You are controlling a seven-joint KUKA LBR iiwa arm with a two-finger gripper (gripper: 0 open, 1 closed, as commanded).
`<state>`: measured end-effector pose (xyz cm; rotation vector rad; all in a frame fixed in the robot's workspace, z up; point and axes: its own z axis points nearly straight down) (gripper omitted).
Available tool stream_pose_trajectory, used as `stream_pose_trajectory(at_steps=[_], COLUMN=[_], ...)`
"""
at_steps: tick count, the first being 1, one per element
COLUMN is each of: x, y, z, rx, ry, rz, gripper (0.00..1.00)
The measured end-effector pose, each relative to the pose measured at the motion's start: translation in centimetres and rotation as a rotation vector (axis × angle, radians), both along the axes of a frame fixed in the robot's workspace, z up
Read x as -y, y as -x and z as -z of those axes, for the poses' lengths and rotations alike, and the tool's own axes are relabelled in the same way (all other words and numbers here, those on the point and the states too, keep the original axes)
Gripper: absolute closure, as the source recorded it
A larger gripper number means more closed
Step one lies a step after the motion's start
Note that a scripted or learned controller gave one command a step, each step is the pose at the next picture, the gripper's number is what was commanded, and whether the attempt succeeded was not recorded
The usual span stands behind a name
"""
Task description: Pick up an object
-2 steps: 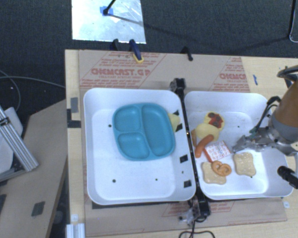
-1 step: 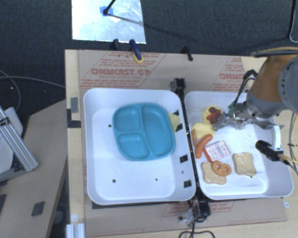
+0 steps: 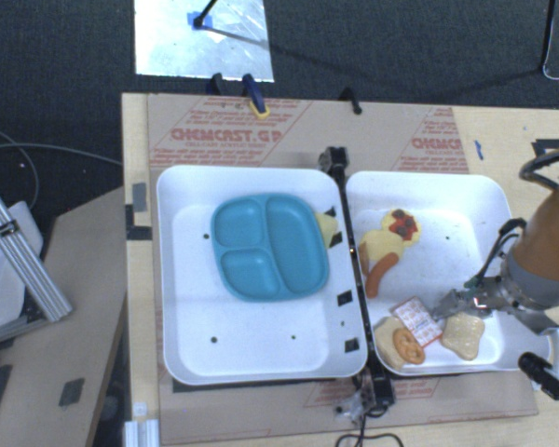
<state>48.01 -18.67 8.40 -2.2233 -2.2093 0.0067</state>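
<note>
Low in the right bin: claw (image 3: 458, 301) beside pale beige food piece (image 3: 462, 335).
Piece lies just below, seemingly untouched; whether the claw is spread, I cannot tell.

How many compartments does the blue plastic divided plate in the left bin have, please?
3. The blue plastic divided plate has one compartment at its upper left, one tall compartment along its right side, and one at its lower left. It lies in the left shallow white bin.
</note>
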Motion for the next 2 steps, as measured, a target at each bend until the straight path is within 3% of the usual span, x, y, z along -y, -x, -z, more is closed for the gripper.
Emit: stream_pose_trajectory(at_steps=[1, 2], x=[-10.0, -17.8], y=[-3.2, -9.0], z=[-0.2, -10.7], rx=[0.011, 0.024], ry=[0.000, -0.001], rz=[-0.018, -0.021], gripper=[0.00, 0.00])
